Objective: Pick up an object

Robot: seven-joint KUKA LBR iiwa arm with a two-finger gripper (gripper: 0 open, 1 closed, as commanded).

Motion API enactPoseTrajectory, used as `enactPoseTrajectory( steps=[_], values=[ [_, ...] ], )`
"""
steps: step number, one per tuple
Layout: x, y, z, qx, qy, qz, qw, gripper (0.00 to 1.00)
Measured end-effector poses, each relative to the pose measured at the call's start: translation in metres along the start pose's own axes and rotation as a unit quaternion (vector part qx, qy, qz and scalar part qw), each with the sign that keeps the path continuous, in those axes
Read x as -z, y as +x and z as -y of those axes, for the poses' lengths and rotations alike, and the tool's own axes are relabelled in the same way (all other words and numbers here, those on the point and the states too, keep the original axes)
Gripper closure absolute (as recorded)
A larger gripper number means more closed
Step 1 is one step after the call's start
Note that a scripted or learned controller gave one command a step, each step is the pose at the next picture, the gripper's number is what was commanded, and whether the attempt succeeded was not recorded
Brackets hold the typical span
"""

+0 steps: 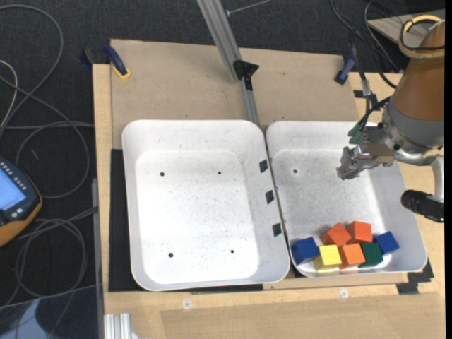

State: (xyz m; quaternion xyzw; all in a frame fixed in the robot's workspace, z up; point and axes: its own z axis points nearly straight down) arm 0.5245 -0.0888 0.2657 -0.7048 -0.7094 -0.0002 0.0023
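Observation:
Several small blocks lie bunched at the near edge of the right bin (311, 154): two blue blocks (304, 248) (386, 242), a yellow block (330, 255), orange blocks (338, 234) (362, 230) (351, 255) and a dark green block (371, 252). My gripper (349, 167) hangs over the far half of the right bin, well above and behind the blocks. I see nothing between its fingers.
The left bin (134, 147) sits beside the right one, with black clips (269, 196) along the shared rim. A metal pole (224, 37) slants across the far bench. Blue clamps (116, 62) (345, 69) mark the far corners. Cables lie on the floor at left.

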Motion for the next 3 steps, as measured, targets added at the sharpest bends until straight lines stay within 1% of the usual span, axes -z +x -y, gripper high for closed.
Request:
enactPoseTrajectory(
  steps=[1,2,3],
  values=[
    [-0.01,0.052,-0.006,0.0,0.0,0.0,1.0,1.0],
    [-0.022,0.113,-0.002,0.001,0.0,0.0,1.0,1.0],
    [-0.033,0.166,0.006,0.0,0.001,0.0,1.0,1.0]
  ],
)
